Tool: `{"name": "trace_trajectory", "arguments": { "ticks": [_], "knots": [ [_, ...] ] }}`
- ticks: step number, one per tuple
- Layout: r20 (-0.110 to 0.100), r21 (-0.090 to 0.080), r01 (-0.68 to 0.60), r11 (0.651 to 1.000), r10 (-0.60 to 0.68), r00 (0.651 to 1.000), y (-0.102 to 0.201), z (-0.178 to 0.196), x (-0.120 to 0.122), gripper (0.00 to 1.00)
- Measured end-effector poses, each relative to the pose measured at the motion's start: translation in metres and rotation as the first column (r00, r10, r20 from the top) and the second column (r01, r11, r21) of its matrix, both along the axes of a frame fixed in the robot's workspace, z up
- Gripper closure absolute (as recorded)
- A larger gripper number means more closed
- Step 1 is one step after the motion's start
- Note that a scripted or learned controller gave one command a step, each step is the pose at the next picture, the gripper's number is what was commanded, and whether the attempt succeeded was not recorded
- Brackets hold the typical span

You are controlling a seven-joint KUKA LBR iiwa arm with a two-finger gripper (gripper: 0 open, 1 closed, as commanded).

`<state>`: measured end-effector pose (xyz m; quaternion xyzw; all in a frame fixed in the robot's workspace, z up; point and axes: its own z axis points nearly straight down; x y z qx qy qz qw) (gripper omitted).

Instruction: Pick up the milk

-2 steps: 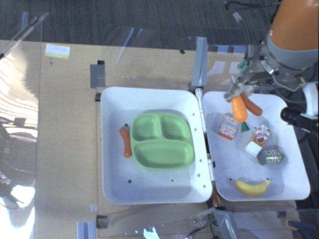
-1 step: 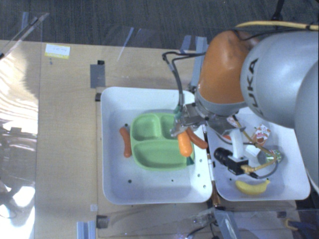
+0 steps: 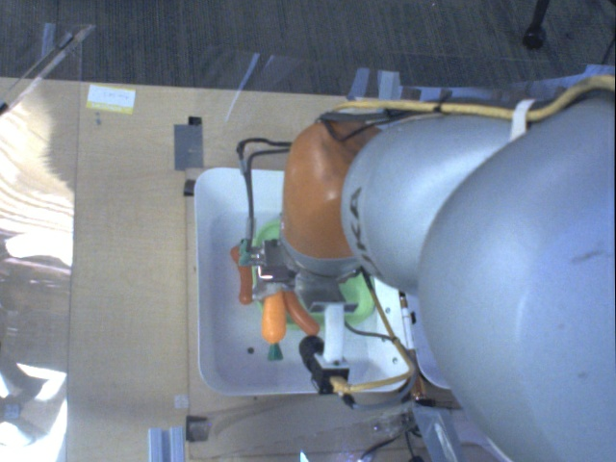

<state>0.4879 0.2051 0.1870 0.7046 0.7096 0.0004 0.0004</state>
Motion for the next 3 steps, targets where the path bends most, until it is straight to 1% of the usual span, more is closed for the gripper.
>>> {"name": "trace_trajectory", "arguments": {
  "ticks": [1,2,3],
  "knots": [
    [0.004,-0.001,-0.428,0.904,0.428,0.904,-0.123,0.017,0.021,1.00],
    [0.005,-0.008,-0.950,0.311,0.950,0.311,-0.100,0.047,0.043,1.00],
    [0.001,-0.010,-0.977,-0.213,0.977,-0.213,-0.096,0.024,0.160,1.00]
  ]
}}
